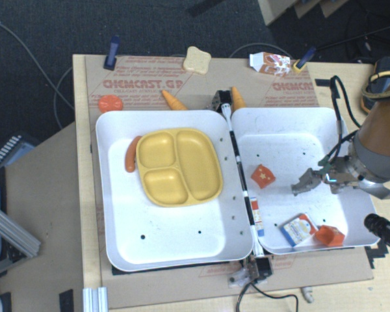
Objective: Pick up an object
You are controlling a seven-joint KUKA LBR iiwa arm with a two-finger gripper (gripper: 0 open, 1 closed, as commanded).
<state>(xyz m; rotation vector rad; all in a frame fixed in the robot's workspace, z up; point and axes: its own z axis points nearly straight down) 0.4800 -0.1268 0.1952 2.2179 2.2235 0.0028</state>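
Nearby, a small orange-red block (262,176) with a pale mark lies flat; tool (305,184) state unclear.

My hand (303,183) hangs over the right shallow white plastic bin (283,125). In that bin, the small orange block (262,176) lies to the hand's left, while the blue-edged flat packet (297,229) and the orange crumpled piece (329,236) sit side by side at the near edge. The left white bin (114,200) holds the yellow three-compartment plastic tray (179,166), with the orange sausage-shaped toy (130,155) just beside the tray's left rim.
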